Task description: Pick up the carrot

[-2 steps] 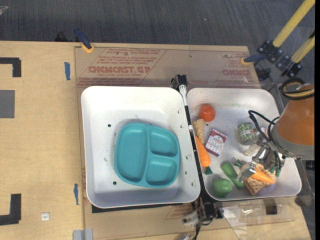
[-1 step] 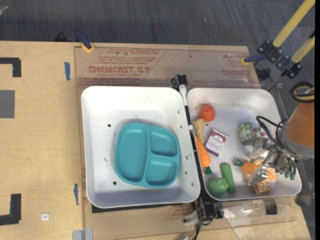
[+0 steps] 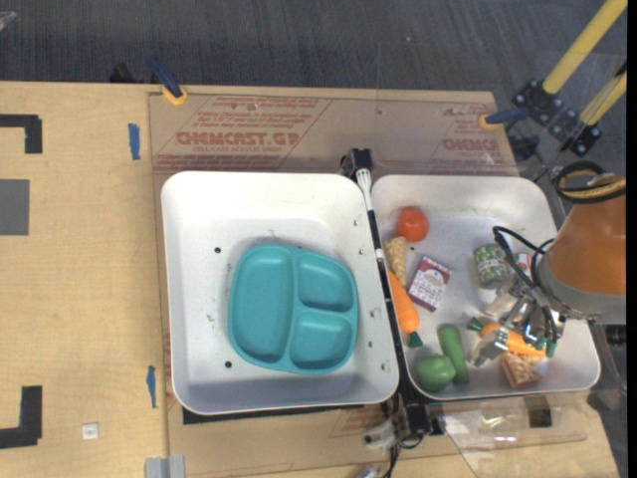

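The carrot (image 3: 403, 305) is orange with a green stub at its near end. It lies lengthwise along the left wall of the right bin (image 3: 569, 229). My gripper (image 3: 510, 335) hangs low over the front right part of that bin, well to the right of the carrot and apart from it. A small orange piece (image 3: 524, 346) and a tan cracker-like piece (image 3: 520, 368) lie right under and beside the gripper. Cables and the wrist hide part of the gripper.
The right bin also holds a red tomato (image 3: 412, 224), a pale corn piece (image 3: 397, 257), a pink box (image 3: 430, 283), a green can (image 3: 490, 264) and green vegetables (image 3: 444, 358). A teal divided plate (image 3: 294, 307) sits in the left bin (image 3: 199, 217).
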You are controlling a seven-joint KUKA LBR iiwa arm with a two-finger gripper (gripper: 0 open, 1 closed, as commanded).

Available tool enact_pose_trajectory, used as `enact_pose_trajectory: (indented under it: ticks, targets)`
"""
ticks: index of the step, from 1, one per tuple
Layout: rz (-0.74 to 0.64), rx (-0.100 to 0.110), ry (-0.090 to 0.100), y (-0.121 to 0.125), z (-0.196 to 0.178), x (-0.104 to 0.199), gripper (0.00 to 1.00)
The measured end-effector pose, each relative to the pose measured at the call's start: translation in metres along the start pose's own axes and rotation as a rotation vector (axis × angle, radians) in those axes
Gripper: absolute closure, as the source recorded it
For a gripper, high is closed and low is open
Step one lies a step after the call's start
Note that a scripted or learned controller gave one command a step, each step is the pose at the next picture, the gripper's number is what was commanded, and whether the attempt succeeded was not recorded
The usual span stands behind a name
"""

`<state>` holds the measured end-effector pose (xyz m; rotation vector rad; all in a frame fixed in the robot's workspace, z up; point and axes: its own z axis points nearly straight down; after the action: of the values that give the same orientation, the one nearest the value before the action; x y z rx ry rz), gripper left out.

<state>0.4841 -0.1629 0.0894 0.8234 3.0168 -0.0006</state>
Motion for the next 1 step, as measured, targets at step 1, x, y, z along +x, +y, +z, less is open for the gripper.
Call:
enact_pose_trajectory:
  ticks: [1]
  targets:
    - [-0.128, -0.001, -0.002, -0.0046, 0.0001, -0.0029, 0.0]
